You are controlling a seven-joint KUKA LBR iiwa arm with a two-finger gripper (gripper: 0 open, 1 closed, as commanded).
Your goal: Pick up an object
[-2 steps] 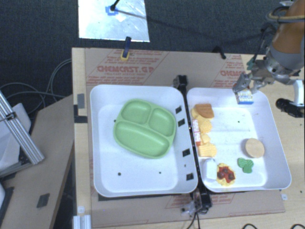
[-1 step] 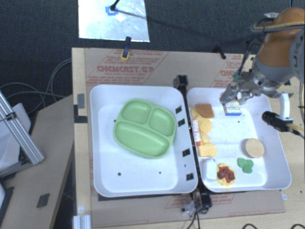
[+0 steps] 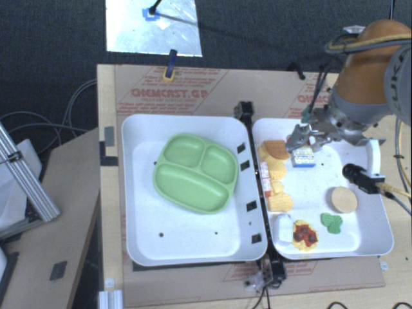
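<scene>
Cardboard-topped bench (image 3: 193, 85) carries two white bins; left bin (image 3: 138, 192) has a green divided plate (image 3: 195, 172), right bin (image 3: 376, 230) has toy food. Gripper (image 3: 304, 139) sits over right bin's upper left, right above a small blue-white box (image 3: 304, 158) that looks touching or just under it; grip state cannot be told. Box lies directly below gripper, brown bread piece (image 3: 276, 150) just left, tan round piece (image 3: 344, 199) farther off. Judged: short straight descent needed

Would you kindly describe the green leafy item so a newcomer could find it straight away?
Start at the right-hand bin, the one crowded with toy food. Near its front edge lies a small green leafy piece, just right of a red-and-yellow piece and below a round tan disc. It is that bin's one green item.
</scene>
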